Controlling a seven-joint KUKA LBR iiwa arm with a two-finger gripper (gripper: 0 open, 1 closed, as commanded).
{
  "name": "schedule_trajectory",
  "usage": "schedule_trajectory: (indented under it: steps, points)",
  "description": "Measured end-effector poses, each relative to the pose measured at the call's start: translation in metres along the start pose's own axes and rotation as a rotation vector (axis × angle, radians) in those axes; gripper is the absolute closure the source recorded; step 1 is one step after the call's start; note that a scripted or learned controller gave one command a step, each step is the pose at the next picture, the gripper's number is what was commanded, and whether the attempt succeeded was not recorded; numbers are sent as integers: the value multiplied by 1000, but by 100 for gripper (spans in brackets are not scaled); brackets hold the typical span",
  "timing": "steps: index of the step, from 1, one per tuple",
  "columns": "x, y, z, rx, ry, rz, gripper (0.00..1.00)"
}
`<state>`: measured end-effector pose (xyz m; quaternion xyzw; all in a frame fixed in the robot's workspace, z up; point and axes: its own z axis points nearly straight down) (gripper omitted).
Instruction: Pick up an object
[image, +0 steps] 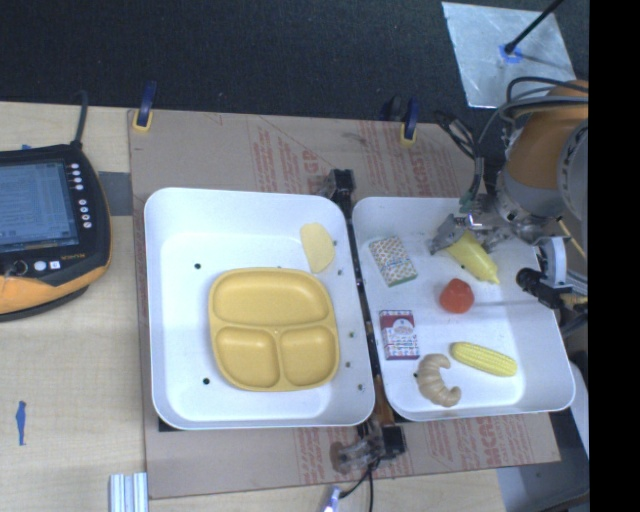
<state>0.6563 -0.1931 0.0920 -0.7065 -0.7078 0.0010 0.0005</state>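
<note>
My gripper (470, 236) is low in the right bin (540, 395), at its far side, and stands open. One grey finger (442, 241) reaches left and the other points right. Just under it lies a yellow banana-like piece (478, 261), its upper end between the spread fingers and its body on the bin floor. In the same bin are a red tomato (457, 296), a yellow corn cob (483, 359), a tan croissant (438, 380), a red card box (399, 334) and a pale patterned box (393, 260).
The left bin (170, 300) holds a yellow divided plate (273, 328) and a pale yellow slice (318, 247). A teach pendant (40, 225) rests on the bench at far left. The arm's body (545, 160) and cables crowd the right bin's far right corner.
</note>
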Motion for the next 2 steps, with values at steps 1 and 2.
schedule_trajectory:
  steps: [1, 2]
  points:
    - [0, 0, -11, 1, 1, -3, 100]
    - [77, 2, -56, -4, 2, -9, 100]
